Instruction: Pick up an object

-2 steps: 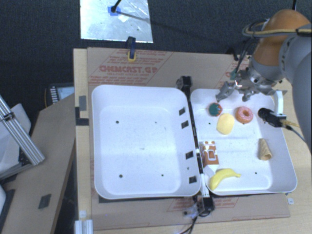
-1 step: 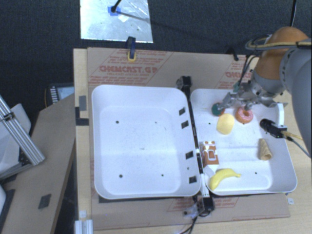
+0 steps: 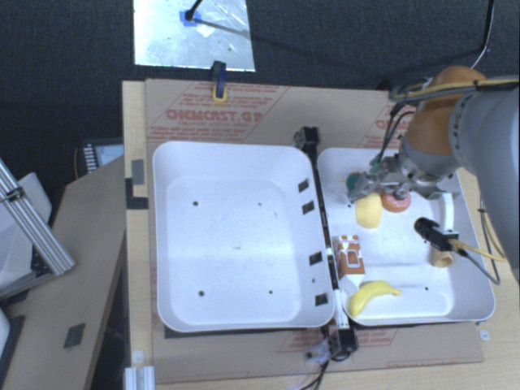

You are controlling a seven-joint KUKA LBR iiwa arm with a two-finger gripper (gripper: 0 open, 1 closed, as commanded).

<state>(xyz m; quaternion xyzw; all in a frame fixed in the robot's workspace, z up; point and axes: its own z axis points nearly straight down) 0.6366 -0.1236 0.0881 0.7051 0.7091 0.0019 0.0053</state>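
My gripper hangs low over the far part of the right bin, with the grey arm coming in from the right. A pale yellow object lies just below it. A round salmon-red object sits right beside the yellow one, partly under the gripper. A small teal object shows at the gripper's left side. It is unclear whether anything is between the fingers. Closer to the front, a banana lies by the bin's near-left corner, and an orange and white box rests against the left wall.
The left bin stands beside the right one, and a black divider strip runs between them. Both bins rest on a cardboard sheet. A shiny metal plate lies on the floor beyond the bench.
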